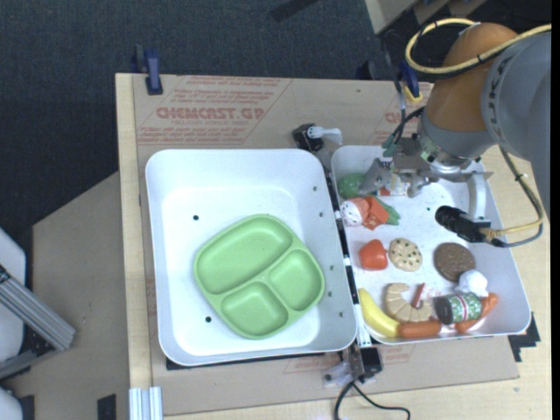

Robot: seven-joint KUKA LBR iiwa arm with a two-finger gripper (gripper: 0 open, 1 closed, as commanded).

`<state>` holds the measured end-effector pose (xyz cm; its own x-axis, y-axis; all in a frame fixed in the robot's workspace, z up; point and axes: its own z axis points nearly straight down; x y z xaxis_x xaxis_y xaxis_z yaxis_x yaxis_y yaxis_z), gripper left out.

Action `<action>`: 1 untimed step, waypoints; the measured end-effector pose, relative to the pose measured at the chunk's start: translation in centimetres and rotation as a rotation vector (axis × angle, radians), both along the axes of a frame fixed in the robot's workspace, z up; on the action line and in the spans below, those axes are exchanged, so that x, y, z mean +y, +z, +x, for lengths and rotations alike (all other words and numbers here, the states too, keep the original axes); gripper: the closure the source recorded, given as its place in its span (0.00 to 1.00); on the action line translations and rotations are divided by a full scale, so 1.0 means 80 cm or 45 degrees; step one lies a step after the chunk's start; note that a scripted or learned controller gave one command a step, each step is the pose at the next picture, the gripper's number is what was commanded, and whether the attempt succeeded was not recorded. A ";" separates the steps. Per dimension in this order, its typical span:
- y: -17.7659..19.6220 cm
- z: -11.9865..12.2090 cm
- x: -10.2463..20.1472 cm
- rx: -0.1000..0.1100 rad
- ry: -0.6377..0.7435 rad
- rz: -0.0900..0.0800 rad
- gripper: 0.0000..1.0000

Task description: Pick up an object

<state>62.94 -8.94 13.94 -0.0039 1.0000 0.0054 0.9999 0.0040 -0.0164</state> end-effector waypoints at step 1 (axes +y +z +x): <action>-0.032 0.024 -0.011 -0.037 -0.006 -0.012 0.00</action>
